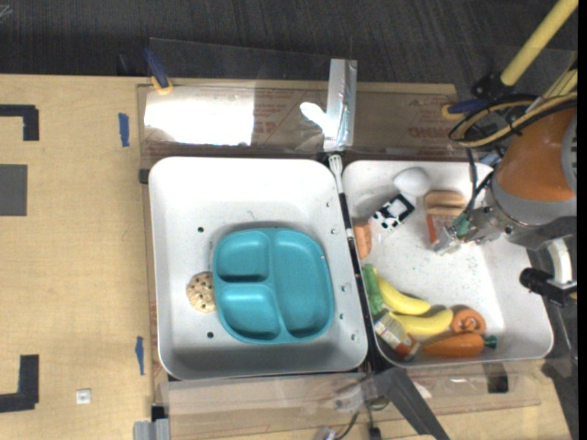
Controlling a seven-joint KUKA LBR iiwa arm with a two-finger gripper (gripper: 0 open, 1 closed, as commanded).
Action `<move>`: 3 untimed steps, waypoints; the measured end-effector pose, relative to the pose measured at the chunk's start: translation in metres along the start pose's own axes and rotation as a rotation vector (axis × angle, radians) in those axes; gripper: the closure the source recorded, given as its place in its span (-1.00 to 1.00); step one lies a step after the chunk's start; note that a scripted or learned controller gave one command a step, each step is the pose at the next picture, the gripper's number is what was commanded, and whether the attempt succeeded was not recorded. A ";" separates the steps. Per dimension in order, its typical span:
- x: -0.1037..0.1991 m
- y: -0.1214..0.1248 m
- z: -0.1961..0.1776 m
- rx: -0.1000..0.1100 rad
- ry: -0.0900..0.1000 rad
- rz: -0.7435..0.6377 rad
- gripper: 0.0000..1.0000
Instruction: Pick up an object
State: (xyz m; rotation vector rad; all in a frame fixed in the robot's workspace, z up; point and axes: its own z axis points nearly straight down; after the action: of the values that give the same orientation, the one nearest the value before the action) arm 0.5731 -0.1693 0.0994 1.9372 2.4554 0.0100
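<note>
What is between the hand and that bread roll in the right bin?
Nothing visible. The hand hangs right at the bread roll's near edge in the right bin. The bananas and carrot lie nearer the front wall, out of the way.

Arm (541, 168) cut off at right edge, hand (449, 238) fingers too small to tell

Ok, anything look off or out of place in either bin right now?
One oddity: a cookie lies loose on the left bin floor, against the teal divided tray's left edge rather than in a compartment. The right bin's items are just jumbled.
</note>
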 end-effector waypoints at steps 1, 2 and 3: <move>0.000 -0.001 0.001 0.003 0.001 0.000 -1.00; -0.025 -0.040 0.013 0.011 0.006 -0.049 -1.00; 0.017 0.010 -0.026 0.006 0.006 -0.099 -1.00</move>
State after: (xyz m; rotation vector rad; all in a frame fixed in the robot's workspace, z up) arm 0.5781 -0.1509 0.1250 1.8185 2.5544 0.0068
